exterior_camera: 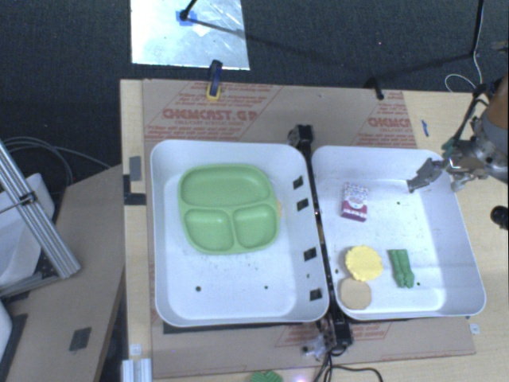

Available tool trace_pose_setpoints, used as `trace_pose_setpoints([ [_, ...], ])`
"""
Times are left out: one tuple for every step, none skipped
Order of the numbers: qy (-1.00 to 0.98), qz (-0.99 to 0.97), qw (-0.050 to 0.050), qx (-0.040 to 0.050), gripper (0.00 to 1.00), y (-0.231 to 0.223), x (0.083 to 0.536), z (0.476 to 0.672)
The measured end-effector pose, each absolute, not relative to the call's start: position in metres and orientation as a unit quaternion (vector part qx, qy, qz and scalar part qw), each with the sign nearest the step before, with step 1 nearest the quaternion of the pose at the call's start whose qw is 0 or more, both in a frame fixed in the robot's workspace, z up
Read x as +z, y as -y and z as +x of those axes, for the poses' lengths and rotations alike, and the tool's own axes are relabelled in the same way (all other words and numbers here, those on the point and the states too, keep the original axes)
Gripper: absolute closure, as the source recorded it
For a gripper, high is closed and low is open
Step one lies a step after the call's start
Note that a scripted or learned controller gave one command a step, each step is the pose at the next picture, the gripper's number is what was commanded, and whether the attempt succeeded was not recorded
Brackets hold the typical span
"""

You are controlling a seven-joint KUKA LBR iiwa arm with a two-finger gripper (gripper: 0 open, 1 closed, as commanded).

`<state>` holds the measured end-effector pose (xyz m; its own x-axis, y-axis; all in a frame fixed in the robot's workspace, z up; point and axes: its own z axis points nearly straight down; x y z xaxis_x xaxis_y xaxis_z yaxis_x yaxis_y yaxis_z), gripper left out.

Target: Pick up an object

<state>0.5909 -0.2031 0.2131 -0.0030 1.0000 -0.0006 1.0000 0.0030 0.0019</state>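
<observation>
- You have not picked up anything yet. Every thing you could grab lies on the floor of the right bin.
- Your hand hangs at the far right side of that bin, and it holds nothing.
- I cannot tell if the hand is spread or pressed together. It is small and dark, and part of it blurs into the grey arm.
- The little pink and white box sits in the middle of the right bin, toward the far side. It is the closest thing to your hand, but the two are apart.
- The yellow round thing lies on the near side. A tan round thing touches it, just nearer to you.
- The green thing lies just to the right of the yellow one.
- The left bin holds a green plate with three parts. It is well apart from your hand.
- What is left, I think: move over one thing, go down, pinch it and lift it.
- The arm is cut off at the right edge, so you see just its end.
- I cannot tell what the green thing and the tan thing really are. They are too small.
</observation>
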Motion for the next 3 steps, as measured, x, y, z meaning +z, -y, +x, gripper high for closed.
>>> trace_pose_setpoints([
  [-0.708, 0.707, -0.003, -0.0007, 0.00, 0.168, 0.186, 0.537],
  [-0.707, 0.707, -0.001, -0.0009, 0.00, 0.184, 0.079, 0.514],
  [-0.707, 0.707, 0.002, 0.0012, 1.00, 0.184, 0.095, 0.517],
])
